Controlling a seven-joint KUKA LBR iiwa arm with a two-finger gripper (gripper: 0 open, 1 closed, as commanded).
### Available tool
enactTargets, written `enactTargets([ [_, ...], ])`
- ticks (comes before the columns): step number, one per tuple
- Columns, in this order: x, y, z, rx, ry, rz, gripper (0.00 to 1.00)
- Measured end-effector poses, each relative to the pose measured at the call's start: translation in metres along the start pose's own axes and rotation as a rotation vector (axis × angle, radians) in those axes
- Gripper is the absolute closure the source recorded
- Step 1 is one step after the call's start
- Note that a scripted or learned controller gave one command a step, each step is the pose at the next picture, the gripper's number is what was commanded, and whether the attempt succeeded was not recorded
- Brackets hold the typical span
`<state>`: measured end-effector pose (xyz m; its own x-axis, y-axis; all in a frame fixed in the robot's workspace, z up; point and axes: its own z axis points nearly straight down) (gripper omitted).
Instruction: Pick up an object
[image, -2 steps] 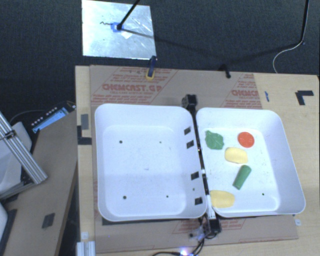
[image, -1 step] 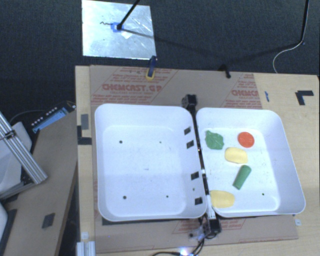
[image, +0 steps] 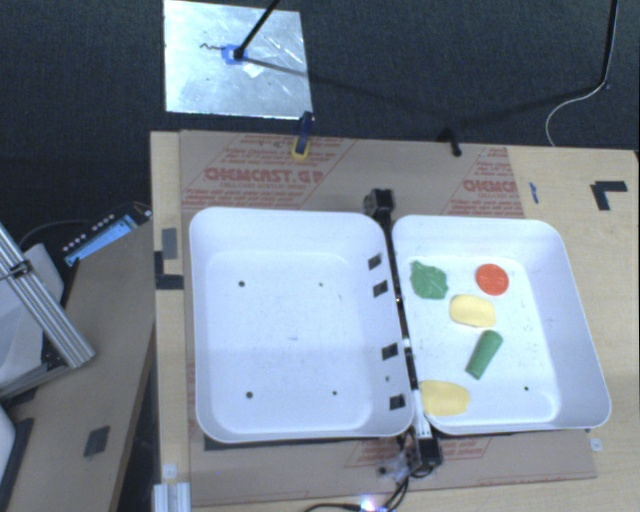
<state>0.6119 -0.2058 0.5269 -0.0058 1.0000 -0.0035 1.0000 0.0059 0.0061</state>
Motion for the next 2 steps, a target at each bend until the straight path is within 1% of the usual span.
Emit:
enactTargets([
  [1,0.000,0.059,-0.009,-0.001,0.000,-0.001,1.00],
  [2,-0.001,-0.006,-0.009,0.005,0.003,0.006,1.00],
])
